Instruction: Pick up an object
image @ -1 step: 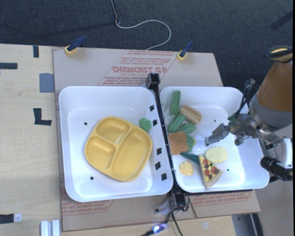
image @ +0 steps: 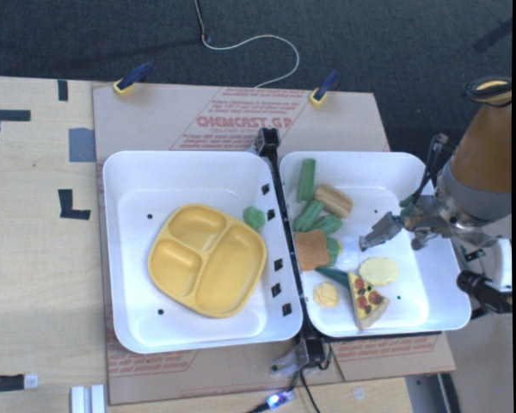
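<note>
So the arm (image: 486, 157) comes in from the right and its jaws (image: 380, 233) hang low over the right bin (image: 413, 312), roughly mid-bin, pointing left toward the pile of toy food. The jaws look spread a little with nothing between them, though they're small and dark here so take that loosely. Just below the tips sits a pale yellow round piece (image: 379, 270) (maybe a chip or a lemon slice, hard to say), close by but apart from them. Touching the lower left of that piece is a pizza slice (image: 366, 299), tip pointing up, and left of the pizza there's a small yellow round thing (image: 325, 294). Further left, against the divider side of the bin, there's a cluster: a tall green stick (image: 307, 179) standing along the wall, a bread roll (image: 334, 200) beside it, some green leafy bits (image: 316, 222) under the roll, a tan toast square (image: 310, 250), and a dark green wedge (image: 334, 274) poking out toward the pizza. The left bin (image: 129, 317) holds a yellow divided plate (image: 207, 259) lying flat, with a small green item (image: 255, 218) just off its upper right edge near the divider. Both bins sit on a cardboard sheet (image: 241, 119) clipped to the wooden bench (image: 34, 256).
</note>
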You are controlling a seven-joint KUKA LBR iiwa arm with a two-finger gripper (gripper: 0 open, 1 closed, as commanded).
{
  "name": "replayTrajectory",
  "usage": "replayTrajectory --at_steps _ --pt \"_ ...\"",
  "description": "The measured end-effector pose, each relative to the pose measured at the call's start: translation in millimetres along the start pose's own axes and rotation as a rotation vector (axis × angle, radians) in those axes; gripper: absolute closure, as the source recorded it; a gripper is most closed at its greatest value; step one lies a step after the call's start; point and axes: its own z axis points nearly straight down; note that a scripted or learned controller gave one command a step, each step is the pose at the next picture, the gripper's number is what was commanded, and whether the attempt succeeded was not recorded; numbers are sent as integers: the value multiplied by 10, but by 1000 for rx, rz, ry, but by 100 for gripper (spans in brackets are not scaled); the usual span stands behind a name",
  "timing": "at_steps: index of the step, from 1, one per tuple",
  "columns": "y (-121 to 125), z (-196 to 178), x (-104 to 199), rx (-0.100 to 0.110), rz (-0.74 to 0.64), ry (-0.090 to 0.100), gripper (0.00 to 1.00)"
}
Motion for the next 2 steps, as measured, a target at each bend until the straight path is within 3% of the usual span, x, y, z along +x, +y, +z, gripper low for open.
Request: replayTrajectory --at_steps 2 --pt "-40 960 86 5 0 2 0"
